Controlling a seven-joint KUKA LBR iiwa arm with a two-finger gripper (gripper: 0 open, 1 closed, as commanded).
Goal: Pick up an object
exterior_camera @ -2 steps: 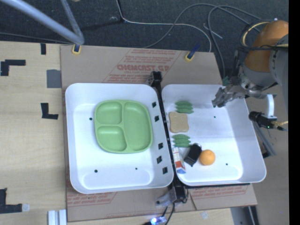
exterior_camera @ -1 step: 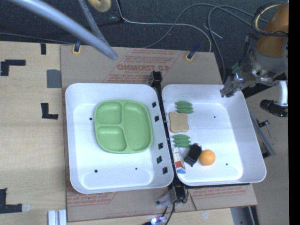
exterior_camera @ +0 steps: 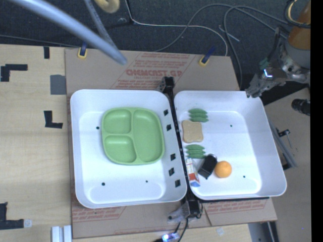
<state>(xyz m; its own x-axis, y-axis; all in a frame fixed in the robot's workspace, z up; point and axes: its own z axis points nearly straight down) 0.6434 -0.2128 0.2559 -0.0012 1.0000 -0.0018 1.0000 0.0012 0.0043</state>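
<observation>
The right bin [exterior_camera: 252, 130] holds several small things along its left side. A green pea pod [exterior_camera: 198, 115] lies at the top, a tan cracker-like square [exterior_camera: 192, 131] sits below it, and a second green pod [exterior_camera: 195, 150] comes after that. Lower down lie a white and red tube [exterior_camera: 191, 172], a black block [exterior_camera: 207, 166] and an orange ball [exterior_camera: 223, 169]. My gripper [exterior_camera: 255, 87] hangs at the bin's far right corner, outside the rim and well away from all of them. Nothing shows between its tips.
The left bin [exterior_camera: 86, 135] carries a green divided plate [exterior_camera: 133, 135]. A black hinge strip [exterior_camera: 172, 135] runs between the bins. Cables [exterior_camera: 212, 19] trail over the dark floor behind the bench, and a grey pole [exterior_camera: 65, 19] crosses the upper left.
</observation>
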